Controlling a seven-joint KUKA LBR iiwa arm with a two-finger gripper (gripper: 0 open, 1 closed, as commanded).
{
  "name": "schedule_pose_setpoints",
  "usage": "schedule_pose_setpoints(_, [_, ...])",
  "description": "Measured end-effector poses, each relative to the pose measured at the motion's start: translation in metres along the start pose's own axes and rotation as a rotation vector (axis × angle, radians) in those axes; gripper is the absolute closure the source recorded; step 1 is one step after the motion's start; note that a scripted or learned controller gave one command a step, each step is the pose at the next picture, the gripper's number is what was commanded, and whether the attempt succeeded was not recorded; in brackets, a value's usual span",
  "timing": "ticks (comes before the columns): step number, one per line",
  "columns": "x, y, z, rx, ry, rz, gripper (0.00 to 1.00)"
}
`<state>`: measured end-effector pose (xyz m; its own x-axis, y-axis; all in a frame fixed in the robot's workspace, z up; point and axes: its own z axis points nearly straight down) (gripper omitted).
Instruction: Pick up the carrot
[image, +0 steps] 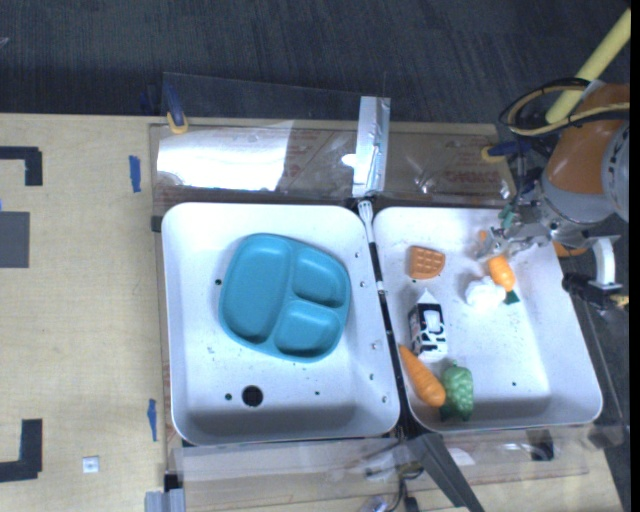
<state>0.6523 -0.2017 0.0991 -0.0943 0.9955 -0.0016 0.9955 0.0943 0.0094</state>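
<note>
The carrot (422, 375) is seen lying slantwise at the near left corner of the right bin (560, 385), touching a green vegetable (458, 390) on its right. Just behind it a black-and-white carton (429, 328) is found, and further back a waffle (425, 263). The tool (512, 228) is seen at the bin's far right, above a small orange-and-white piece (492, 283); whether it is gripping cannot be told. A blue divided plate (284, 295) is held in the left bin (190, 330).

Arm (590, 170) cut off at rt edge
</note>
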Motion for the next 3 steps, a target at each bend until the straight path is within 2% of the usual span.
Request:
schedule_pose_setpoints(1, [0.0,0.002,-0.012,-0.006,-0.002,-0.001,1.0])
schedule_pose_setpoints(2, [-0.01,0.014,-0.005,0.012,0.002,-0.045,1.0])
schedule_pose_setpoints(3, [0.044,0.023,-0.097,-0.002,-0.001,-0.047,1.0])
